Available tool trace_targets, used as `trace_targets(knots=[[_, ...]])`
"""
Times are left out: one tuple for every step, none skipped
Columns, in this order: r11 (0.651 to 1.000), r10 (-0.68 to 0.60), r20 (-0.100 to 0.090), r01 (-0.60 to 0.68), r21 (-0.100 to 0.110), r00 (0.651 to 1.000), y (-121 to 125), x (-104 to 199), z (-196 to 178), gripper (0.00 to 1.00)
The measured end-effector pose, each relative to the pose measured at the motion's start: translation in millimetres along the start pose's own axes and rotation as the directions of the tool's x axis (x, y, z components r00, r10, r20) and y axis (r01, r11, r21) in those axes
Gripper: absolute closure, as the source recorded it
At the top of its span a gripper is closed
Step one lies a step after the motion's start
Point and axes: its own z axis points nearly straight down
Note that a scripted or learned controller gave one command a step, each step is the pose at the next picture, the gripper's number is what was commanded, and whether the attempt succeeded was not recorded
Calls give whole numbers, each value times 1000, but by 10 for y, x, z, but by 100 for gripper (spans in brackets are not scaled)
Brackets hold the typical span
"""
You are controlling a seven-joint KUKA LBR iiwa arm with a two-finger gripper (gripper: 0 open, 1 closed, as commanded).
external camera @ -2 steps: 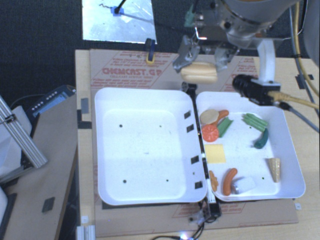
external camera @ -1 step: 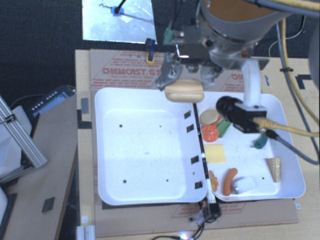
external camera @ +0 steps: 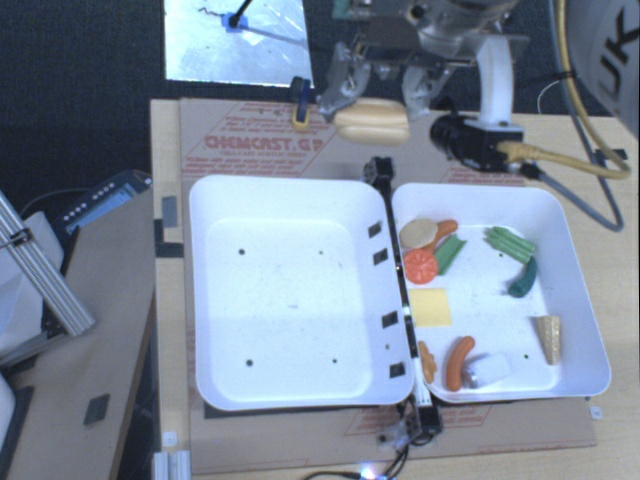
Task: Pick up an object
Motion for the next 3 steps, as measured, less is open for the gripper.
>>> trace_targets(knots=[[1000, -8, -1, 8, 7, 1000, -488, 366, 261, 100], [1000, -1, -1, 1, -3, 1000, 389, 498, -8, 100], [1000, 1, 0, -1, -2, 1000, 1101, 253, -6, 100]])
